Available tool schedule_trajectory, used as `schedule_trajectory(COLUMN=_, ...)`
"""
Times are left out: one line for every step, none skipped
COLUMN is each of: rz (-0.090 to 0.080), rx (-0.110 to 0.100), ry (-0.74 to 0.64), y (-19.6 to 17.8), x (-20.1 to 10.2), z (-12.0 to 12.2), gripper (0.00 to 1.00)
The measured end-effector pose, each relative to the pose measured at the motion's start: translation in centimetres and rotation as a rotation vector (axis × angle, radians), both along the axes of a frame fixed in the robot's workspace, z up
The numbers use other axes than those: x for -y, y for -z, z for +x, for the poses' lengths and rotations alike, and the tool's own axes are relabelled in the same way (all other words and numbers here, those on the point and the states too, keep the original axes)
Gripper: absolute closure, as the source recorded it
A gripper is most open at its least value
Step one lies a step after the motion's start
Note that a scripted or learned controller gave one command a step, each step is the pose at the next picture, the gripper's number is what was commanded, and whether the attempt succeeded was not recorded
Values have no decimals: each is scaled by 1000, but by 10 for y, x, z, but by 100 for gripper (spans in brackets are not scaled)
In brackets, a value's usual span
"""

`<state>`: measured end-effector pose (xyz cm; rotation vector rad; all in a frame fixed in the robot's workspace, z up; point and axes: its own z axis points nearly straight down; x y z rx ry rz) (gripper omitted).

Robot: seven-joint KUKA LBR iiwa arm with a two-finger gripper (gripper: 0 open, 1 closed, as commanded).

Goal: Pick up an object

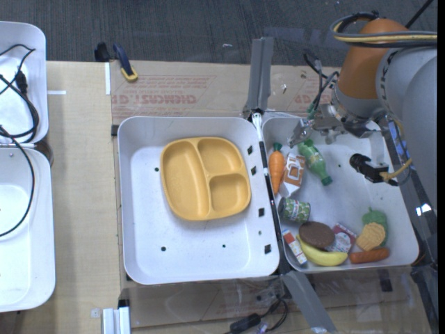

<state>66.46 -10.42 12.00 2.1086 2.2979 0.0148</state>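
The right bin [400, 207] holds several toy foods. An orange carrot [276, 169] lies by its left wall, next to an orange-and-white packet [295, 172]. A green bottle [317, 161] lies slanted in the bin's back half. My gripper [309, 131] hangs over the bin's back left corner, just above the bottle's upper end; whether it touches the bottle I cannot tell. Nearer the front lie a green can [295, 209], a brown disc [317, 234] and a banana [323, 257].
The left bin [139, 242] holds a yellow divided plate [206, 177]. A waffle piece [370, 236], a red sausage [370, 256] and a red-and-white packet [342, 239] crowd the right bin's front right corner. The grey arm [410, 82] covers the bin's back right.
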Motion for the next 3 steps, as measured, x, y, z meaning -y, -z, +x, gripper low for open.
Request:
schedule_trajectory(rz=7, rx=-24, ry=-77, y=28, x=10, z=-46, gripper=0)
schedule_trajectory(rz=6, rx=-23, ry=-72, y=19, x=12, z=-46, gripper=100)
schedule_trajectory(rz=6, rx=-24, ry=-74, y=-87, x=-35, z=-49, gripper=100)
